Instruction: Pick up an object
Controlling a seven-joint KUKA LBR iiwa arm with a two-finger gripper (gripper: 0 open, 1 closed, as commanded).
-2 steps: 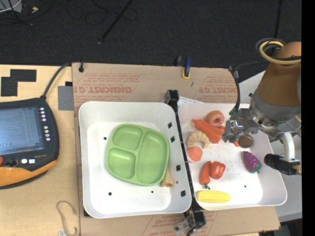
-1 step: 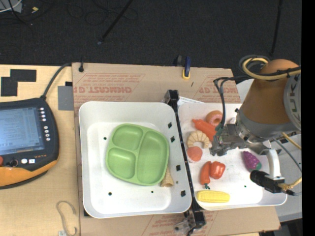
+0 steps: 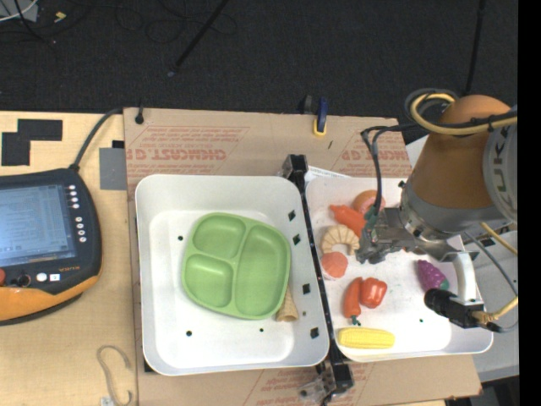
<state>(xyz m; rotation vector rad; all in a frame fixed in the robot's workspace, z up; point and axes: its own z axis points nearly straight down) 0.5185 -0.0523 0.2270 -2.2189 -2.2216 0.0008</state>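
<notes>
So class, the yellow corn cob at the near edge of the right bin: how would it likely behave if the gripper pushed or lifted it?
The corn cob looks rounded and long, so a sideways push would probably roll it. It lies against the right bin's near wall, which may stop it. Its glossy look suggests hard, light plastic, perhaps slippery between fingers.

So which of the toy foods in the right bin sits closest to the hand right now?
The pale croissant-shaped piece, just left of the hand. The red pepper, corn and purple piece all lie farther off.
</notes>
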